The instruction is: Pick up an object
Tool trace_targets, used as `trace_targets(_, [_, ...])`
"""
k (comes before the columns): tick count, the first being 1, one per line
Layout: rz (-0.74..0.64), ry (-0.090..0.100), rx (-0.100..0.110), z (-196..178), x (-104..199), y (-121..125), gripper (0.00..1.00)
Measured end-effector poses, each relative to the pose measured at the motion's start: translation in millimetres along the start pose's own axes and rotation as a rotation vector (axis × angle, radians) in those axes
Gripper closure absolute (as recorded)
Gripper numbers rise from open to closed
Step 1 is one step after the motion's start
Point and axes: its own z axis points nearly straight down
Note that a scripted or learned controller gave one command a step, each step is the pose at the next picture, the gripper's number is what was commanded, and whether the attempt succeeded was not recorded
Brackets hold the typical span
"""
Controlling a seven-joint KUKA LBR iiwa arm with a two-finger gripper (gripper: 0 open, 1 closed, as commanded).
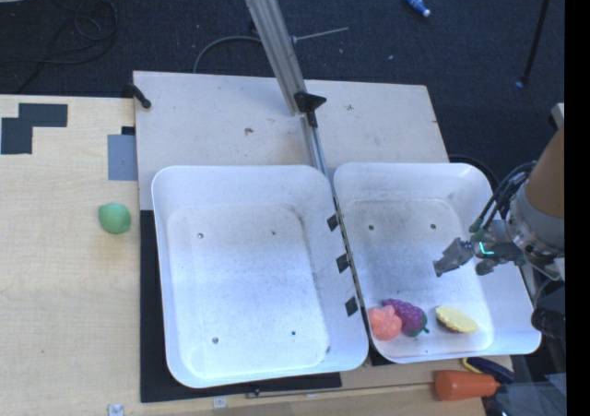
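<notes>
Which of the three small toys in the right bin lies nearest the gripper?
The flat yellow toy; the purple grape-like toy and pink-orange toy lie farther left.

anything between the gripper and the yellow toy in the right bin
No. In the camera view, only bare white bin floor lies between the gripper and the yellow toy.

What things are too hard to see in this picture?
- Tool, camera view: too small and dark to tell how it is set.
- Orange thing below the right bin: partly cut off by dark clutter.
- Blue thing on the floor: too small to name.
</notes>
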Motion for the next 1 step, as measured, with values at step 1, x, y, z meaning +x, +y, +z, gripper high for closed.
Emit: trace_targets(1, [0.0, 0.0, 0.0, 0.0, 0.0, 0.0, 0.0])
